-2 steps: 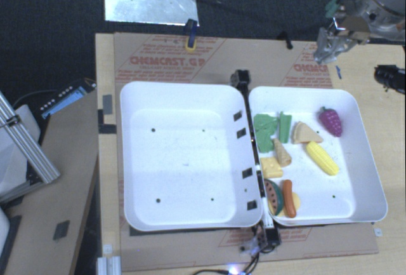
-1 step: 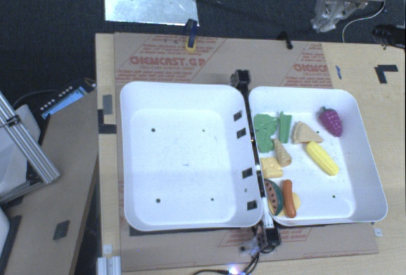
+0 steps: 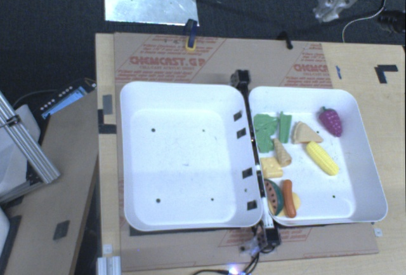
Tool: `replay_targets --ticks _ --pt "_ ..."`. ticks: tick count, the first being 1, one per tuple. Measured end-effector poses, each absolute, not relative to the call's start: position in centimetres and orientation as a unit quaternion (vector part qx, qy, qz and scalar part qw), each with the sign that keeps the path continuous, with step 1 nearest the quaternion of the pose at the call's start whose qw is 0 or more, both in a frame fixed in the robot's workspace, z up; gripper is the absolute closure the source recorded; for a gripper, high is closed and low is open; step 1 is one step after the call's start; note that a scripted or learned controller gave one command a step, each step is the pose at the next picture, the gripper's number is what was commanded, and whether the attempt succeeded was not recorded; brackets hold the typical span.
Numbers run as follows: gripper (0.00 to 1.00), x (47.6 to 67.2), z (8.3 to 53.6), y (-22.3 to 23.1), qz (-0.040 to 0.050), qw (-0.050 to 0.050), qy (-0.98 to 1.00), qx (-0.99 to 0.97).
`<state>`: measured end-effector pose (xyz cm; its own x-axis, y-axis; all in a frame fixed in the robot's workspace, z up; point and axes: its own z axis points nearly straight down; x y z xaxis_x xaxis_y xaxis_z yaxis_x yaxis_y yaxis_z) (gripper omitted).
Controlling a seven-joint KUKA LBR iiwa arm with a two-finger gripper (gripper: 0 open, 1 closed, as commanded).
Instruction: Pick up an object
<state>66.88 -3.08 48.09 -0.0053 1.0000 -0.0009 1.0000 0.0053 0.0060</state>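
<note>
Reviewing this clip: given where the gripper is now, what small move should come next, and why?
Probably bring the gripper down and toward the right bin. It hangs above the carpet beyond the bench, while all the toy foods, such as the purple grapes and the yellow corn, lie in that bin.

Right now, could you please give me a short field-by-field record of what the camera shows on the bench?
bins: two shallow white bins side by side, left bin and right bin
contents of right bin: purple grapes, yellow corn, green pieces, cheese wedge, orange carrot, watermelon slice
grouping: most toys crowd the right bin's left side
gripper: gripper above and beyond the bins, top right, blurred
gripper contact: touching none of the toys
</note>
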Motion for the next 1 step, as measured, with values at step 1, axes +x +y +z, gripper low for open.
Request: replay_targets --ticks 1 --pt "1.00 66.86 50.69 -0.17 0.0020 0.002 0.710 0.705"
